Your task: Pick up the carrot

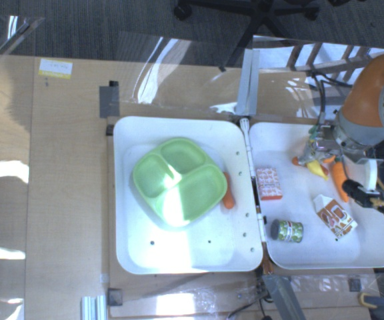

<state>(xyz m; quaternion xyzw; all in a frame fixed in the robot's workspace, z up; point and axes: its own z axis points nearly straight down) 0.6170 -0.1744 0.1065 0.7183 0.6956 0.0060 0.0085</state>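
In the camera view, a green divided plate (179, 181) is sitting in the left bin (129, 245), and everything else is being placed from it. A small orange-red piece (228, 197) is lying against the plate's right rim. Further right of the plate, across the divide between the bins, a red and white packet (268, 182) is lying in the right bin (372, 252). Right of the plate and lower down, a green can (287, 231) is lying on its side. Beyond the can, a brown and white packet (335, 217) is lying tilted.

The carrot (339, 179) is lying far to the right of the plate, at about the plate's height, pointing up and down the view. A yellow thing (317, 169) is lying just beside it, on the plate's side. The arm (372, 105) is reaching in from beyond them, and the gripper (320, 151) is hanging just above the yellow thing. Glare and the wrist's bulk are hiding the claw's tip, so I cannot tell whether it is open or closed. Nothing is showing as gripped.
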